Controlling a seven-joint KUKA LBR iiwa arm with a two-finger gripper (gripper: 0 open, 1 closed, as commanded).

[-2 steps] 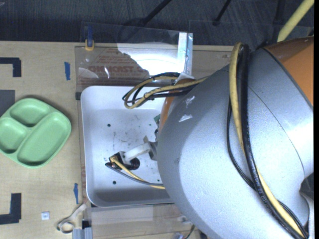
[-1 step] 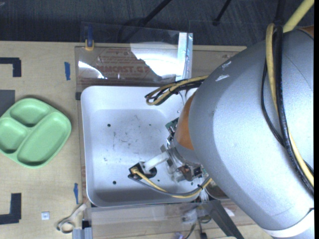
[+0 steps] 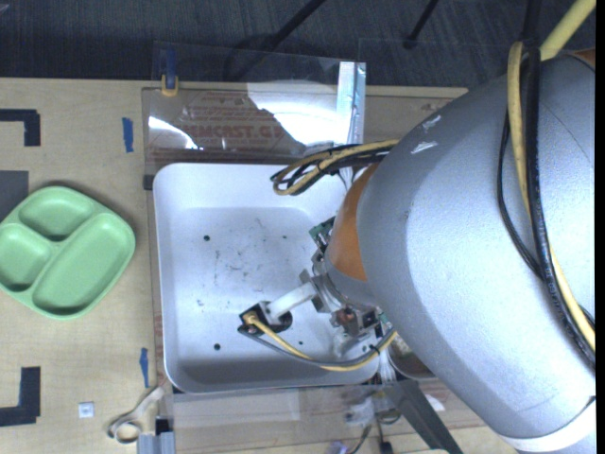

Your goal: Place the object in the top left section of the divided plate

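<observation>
**Gripper low in the white bin, green plate waits on the bench**

Nearest to the camera, at 6 o'clock, the front wall of the white bin (image 3: 189,378) meets the wooden bench (image 3: 76,367). A black tape mark (image 3: 25,395) lies on the bench towards 8 o'clock.

Inside the bin, the gripper (image 3: 336,312) is low over the floor of the bin, at about 4 o'clock from the bin's middle. The wrist covers it from above, so I cannot tell how far it is open, or if it has hold of anything. The grey arm (image 3: 473,253) comes in from 3 o'clock and covers the right part of the bin. Its orange band (image 3: 345,244) sits just above the wrist. The bare floor of the bin shows small dark specks and scuffs.

At 9 o'clock, well apart from the bin, the green divided plate (image 3: 61,249) lies flat on the bench. All three sections show bare green surface. Which thing is the task's object, I cannot tell from this view.

Farther, at 12 o'clock, a clear plastic sheet (image 3: 255,112) stands behind the bin, and beyond it is the dark floor (image 3: 95,17).
</observation>
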